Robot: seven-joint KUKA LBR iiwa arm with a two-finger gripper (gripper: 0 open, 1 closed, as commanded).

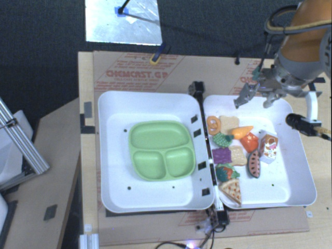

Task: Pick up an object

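A wooden table (62, 134) on dark carpet carries two white bins side by side. The left bin (111, 113) holds a green divided tray (160, 150). The right bin (295, 165) holds small toy foods (240, 152) clustered near its left wall. The gripper (257, 100) hangs above the right bin's far edge, fingers spread, grasping nothing.
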